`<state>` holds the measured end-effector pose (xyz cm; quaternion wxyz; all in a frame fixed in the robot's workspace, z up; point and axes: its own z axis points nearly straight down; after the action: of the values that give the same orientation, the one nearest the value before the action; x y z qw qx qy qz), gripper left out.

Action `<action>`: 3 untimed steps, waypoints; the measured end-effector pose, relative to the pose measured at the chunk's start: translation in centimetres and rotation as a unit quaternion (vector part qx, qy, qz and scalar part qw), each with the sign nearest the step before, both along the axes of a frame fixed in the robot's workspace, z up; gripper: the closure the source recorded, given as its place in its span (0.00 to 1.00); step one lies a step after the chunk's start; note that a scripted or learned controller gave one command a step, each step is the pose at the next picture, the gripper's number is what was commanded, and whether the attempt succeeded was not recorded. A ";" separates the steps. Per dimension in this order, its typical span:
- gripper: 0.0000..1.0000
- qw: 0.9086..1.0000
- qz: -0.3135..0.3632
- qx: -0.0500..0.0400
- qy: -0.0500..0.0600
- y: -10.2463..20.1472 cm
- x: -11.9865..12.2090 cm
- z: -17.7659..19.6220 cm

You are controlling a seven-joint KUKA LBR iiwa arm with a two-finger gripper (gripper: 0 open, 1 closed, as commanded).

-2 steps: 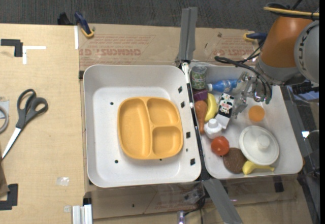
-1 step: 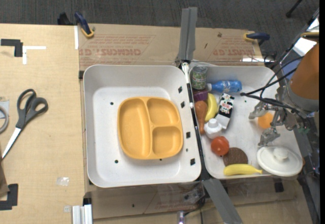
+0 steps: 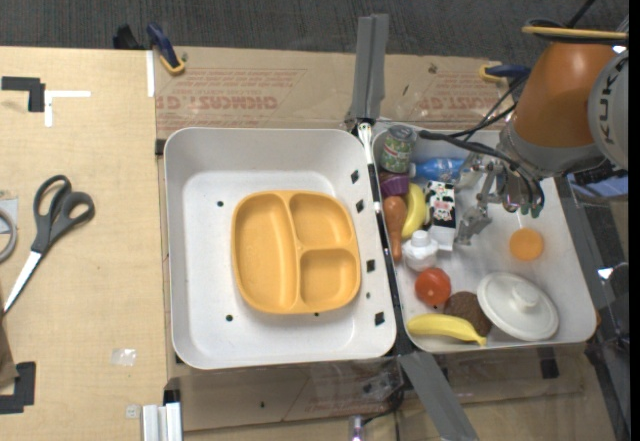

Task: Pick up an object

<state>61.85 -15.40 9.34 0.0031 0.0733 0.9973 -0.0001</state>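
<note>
Two bins (image 3: 190, 259) below me; my gripper (image 3: 478, 211) hangs in the right one. Orange ball (image 3: 526, 245) just beside it, cow-print carton (image 3: 441, 203) on the other side. Can't tell my grip state.

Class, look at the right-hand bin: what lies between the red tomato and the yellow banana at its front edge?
In the camera view, a dark brown round object sits between the tomato and the banana, toward their right.

Arm: grey with orange band, reaching in from the right, wrist angling down and leftward. Gripper (image 3: 470, 227): hanging low with metal fingers (image 3: 478, 219) pointing down-left; whether they are parted is not discernible.
</note>
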 end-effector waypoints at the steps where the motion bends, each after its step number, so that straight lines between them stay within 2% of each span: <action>1: 0.00 1.000 0.017 -0.001 0.000 -6.8 -3.0 1.2; 2: 0.00 1.000 0.025 -0.001 -0.001 -6.7 -0.6 0.1; 3: 1.00 1.000 0.025 -0.002 -0.004 -6.7 -0.4 1.2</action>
<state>61.50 -22.11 10.59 0.0073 0.0479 0.9988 -0.0020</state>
